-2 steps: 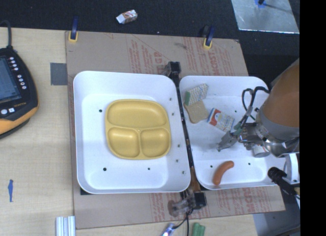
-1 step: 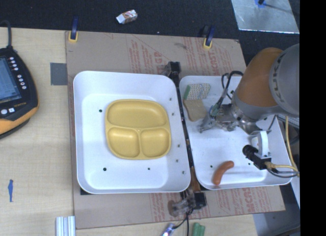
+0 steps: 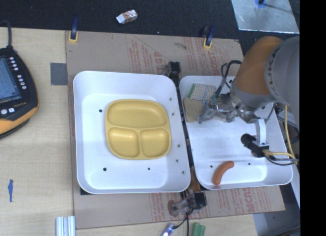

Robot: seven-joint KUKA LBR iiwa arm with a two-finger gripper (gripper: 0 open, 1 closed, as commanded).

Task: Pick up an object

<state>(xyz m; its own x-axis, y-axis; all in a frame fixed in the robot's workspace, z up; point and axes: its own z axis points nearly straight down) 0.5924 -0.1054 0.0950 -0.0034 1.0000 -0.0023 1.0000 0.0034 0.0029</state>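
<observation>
A small orange-brown sausage-shaped toy [image 3: 223, 172] lies near the front edge of the right shallow white bin [image 3: 229, 143], curved and resting on the bin floor by itself. Just to its upper right, a black fitting [image 3: 253, 145] on the arm hangs over the bin with cables trailing off to the right.

The grey arm with its orange band [image 3: 265, 75] reaches in from the right and bends down over the back half of that bin. Its claw [image 3: 204, 117] points toward the bin's back left corner, its metal tips just beside a tan, flat, roughly square object [image 3: 192, 109] lying against the bin's left wall. Whether the claw is spread or pressed together cannot be told from this angle, and nothing is visibly caught between the tips. Behind the tan piece, a green-and-white speckled pad [image 3: 200, 91] lies in the back corner.

The left shallow white bin [image 3: 91, 169] holds a yellow plastic divided plate with three compartments [image 3: 137, 128], sitting upright near the middle. Both bins sit on a brown cardboard sheet [image 3: 127, 47] on the wooden desk [image 3: 35, 179]. A black and orange handheld controller [image 3: 15, 95] lies at the desk's left edge.
</observation>
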